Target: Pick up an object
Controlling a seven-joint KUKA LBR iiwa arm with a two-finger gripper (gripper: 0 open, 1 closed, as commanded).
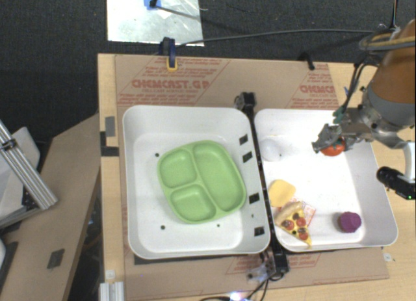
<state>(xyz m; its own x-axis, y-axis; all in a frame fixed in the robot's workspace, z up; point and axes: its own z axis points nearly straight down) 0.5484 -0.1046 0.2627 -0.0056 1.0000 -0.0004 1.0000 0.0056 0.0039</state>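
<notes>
While I watch the overhead feed, the arm (390,78) is reaching in from the right, grey body with the orange band up near the top corner, and the end effector (328,142) sits over the upper part of the right bin (312,117). Right at its tip I see a small red-orange object (332,151), tucked under the dark fingers and touching them; it looks pinched there, but from this slant I cannot tell for sure whether the fingers are closed on it or merely resting on top of it, nor whether it is off the bin floor.

Lower in the same bin I have a yellow piece (281,192) near the left wall, a toy pizza slice (296,220) just below and touching it, and a purple ball (350,222) off toward the lower right corner, well apart from the end effector.

Over in the left bin (140,163) a green divided plate (201,181) lies flat, three compartments, tilted a little against the bin's edges. Black clips run down the seam between the two bins. Both bins sit on a brown board (195,78) with red lettering, on the bench
</notes>
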